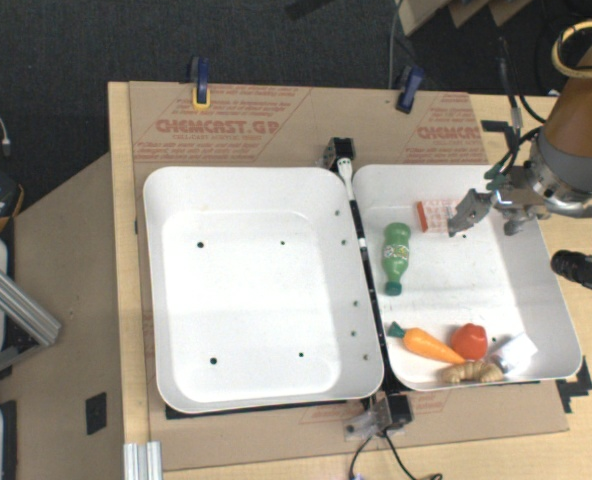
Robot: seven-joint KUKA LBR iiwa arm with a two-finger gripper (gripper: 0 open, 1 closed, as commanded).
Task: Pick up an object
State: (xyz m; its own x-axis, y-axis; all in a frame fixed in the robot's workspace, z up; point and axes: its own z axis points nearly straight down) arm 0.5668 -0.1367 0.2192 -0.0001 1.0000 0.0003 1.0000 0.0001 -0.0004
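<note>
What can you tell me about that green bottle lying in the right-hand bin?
The green bottle is small and looks like plastic, with a pale label band around its middle and a darker green neck end. It lies on its side on the floor of the right bin, close to the bin's left wall, its neck pointing toward the near edge. Nothing touches it; the carrot lies apart below it, and the gripper is off to its right.

floor (pixel 126 18): dark carpet | bench board (pixel 306 118): brown, printed | clamps (pixel 200 80): blue, far edge
</note>
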